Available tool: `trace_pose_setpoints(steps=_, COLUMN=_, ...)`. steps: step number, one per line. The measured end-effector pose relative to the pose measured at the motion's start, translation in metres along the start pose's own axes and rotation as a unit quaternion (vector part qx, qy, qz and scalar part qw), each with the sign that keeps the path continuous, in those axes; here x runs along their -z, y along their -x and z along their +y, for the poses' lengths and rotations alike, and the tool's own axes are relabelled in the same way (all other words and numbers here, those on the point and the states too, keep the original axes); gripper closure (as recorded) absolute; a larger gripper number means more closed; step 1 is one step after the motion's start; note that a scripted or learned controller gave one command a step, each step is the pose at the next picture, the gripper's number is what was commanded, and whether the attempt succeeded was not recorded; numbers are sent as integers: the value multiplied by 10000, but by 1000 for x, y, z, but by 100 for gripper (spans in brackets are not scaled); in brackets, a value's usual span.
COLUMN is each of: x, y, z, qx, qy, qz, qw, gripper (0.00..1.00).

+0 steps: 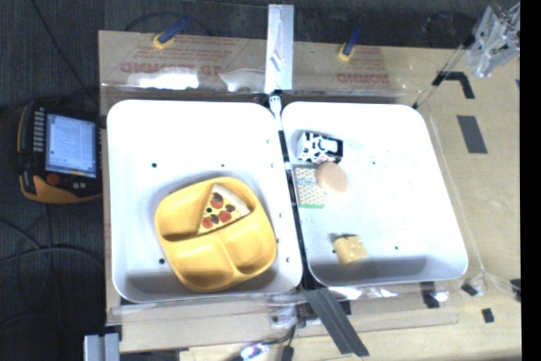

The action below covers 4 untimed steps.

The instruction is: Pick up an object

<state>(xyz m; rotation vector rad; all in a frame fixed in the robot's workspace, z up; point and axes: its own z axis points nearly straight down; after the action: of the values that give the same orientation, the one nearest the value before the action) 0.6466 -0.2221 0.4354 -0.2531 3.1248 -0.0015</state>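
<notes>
The right bin holds a black-and-white patterned item near its far left corner. Just in front of that item lies a tan rounded piece, touching a green checked packet by the left wall. A small tan block sits alone near the front. In the left bin, a yellow divided dish carries a toy pizza slice. A pale grey metal part that looks like my gripper shows at the top right, well outside both bins and far from every object.
A handheld pendant with a lit screen lies left of the bench. A metal divider post stands behind the seam between the bins. The right half of the right bin is bare white floor.
</notes>
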Motion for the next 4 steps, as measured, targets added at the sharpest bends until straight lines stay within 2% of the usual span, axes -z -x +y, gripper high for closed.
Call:
trace_pose_setpoints(steps=1, x=-1, y=3, z=0, qx=3532, qy=18, qz=-6, qw=9356, gripper=100)
trace_pose_setpoints(steps=2, x=-2, y=5, z=0, qx=6372, qy=32, qz=-13, qw=7707, gripper=100)
trace_pose_setpoints(steps=3, x=-2, y=23, z=-2, qx=7718, qy=36, qz=-19, qw=6358, gripper=100)
trace_pose_setpoints(steps=4, x=7, y=25, z=-1, qx=7714, qy=39, qz=-62, qw=6363, gripper=100)
